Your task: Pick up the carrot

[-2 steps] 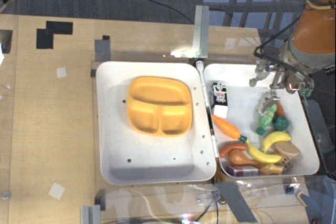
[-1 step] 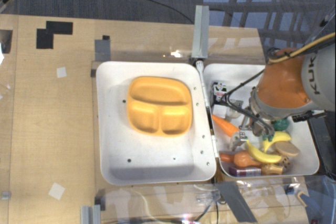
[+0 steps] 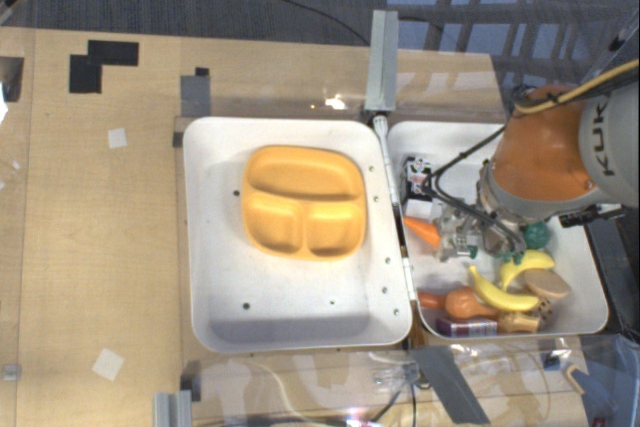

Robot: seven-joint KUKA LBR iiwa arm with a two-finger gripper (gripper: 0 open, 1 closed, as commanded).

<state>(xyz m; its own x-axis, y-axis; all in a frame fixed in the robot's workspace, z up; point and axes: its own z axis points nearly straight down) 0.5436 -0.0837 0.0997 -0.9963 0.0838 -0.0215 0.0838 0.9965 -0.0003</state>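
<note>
The gripper hangs low in the right bin, its metal end down among the toy food, and from where I stand I cannot tell its state, because the arm's orange band and the wrist hardware crowd that spot. The carrot lies just to the left of it, near the bin's left wall, an orange wedge pointing toward the divider. It looks to be resting on the bin floor, close beside the gripper but not visibly in its grasp.

So I'd judge the job is at the reaching stage: the arm is in the correct bin and next to the target, yet nothing is lifted. Closing on the carrot and raising it clear remain.

Nearby clutter could interfere: a banana in front of the gripper, a green piece to its right, and other items along the front wall. The left bin holds a yellow divided tray, well apart from all this.
</note>
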